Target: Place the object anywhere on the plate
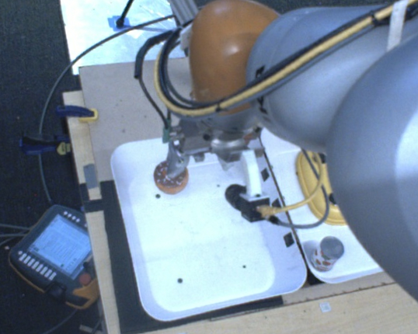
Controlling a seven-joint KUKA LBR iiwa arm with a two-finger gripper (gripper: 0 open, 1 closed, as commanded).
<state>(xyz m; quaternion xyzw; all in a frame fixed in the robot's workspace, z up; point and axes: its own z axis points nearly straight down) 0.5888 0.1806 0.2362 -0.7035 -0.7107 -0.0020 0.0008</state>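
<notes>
Hiding most of yellow plate [314, 185]: grey arm [356, 100]

I am counting two white bins: the left bin [211, 280] and the right bin [350, 264]. I am seeing one brown round object [171, 178], one yellow plate [316, 185], one small cup [325, 252], and one pendant [54, 254].

No writing is legible anywhere (the pendant [54, 254] screen is blurred).

Donut [171, 179] in left bin [211, 280]; plate [317, 192] in right.
</notes>
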